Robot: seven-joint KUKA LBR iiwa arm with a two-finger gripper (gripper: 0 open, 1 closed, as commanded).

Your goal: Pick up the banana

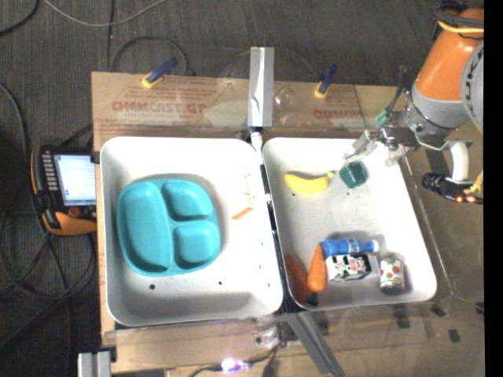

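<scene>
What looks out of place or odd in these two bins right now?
Little stands out. A small orange scrap lies loose in the left bin beside the teal tray. In the right bin, the carrot leans on the near wall.

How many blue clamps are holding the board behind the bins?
2. One blue clamp sits at the board's back edge above the left bin; the other clamp above the right bin.

Dark grey carpet floor (71,45) with loose black cables (126,18) snaking across the top and left. Brown cardboard-covered surface (181,104) carries printed red lettering, two blue-and-yellow clamps (159,71) on its far edge. Orange-and-black handheld pendant with lit screen (67,187) sits left of it.
</scene>
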